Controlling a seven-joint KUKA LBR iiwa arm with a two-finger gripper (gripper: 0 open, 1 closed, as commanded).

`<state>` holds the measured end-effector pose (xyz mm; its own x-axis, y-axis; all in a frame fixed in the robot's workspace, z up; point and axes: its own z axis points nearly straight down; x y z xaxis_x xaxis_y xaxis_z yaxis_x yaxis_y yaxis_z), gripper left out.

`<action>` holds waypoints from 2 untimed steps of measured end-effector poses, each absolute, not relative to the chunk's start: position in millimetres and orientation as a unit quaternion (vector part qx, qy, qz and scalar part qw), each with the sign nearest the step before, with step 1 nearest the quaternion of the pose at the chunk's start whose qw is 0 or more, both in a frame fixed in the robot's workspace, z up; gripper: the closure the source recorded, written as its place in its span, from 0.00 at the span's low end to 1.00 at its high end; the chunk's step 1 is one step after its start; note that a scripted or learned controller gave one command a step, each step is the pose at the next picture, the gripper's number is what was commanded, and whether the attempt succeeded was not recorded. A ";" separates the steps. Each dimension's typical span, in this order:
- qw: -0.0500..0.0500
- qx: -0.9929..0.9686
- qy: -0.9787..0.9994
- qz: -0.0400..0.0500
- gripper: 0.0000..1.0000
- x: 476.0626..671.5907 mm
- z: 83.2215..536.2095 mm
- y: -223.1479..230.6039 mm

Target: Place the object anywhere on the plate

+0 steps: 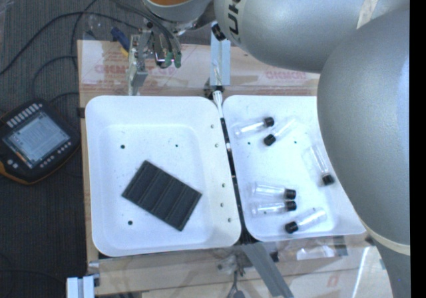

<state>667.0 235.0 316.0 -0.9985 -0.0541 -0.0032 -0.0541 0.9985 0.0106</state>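
Arm (319,17): grey, orange band above the wrist, reaching in from the right and crossing high over the far edge of the bins. It covers part of the right bin's right side.

Tabletop (100,77): pale board carrying 2 shallow white bins side by side, touching along their inner rims.

Left bin (93,157): holds 1 item, the plate (162,195), a dark ribbed rectangle lying flat and turned at a slant, a little toward the near side of the bin floor. It lies bare and open from above, likely so that a drop anywhere on it counts.

Right bin (239,217): holds the stock of 6 clear vials with black caps, all lying on their sides and loosely scattered. 2 lie near the far rim (253,126), 1 beside the arm's edge, 3 toward the near rim. They are spaced apart, which should leave room for a grasp.

Handheld controller (34,138): left of the tabletop, on the dark floor, screen up.

Jaws (158,57): hanging beyond the far rim of the left bin, above the bare board, well apart from plate and vials. No vial shows between them; whether they are released or clenched, I cannot tell.
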 end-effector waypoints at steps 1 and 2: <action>0.001 -0.027 1.000 0.008 1.00 668.4 323.4 236.3; 0.002 -0.027 1.000 0.010 1.00 669.9 331.1 237.4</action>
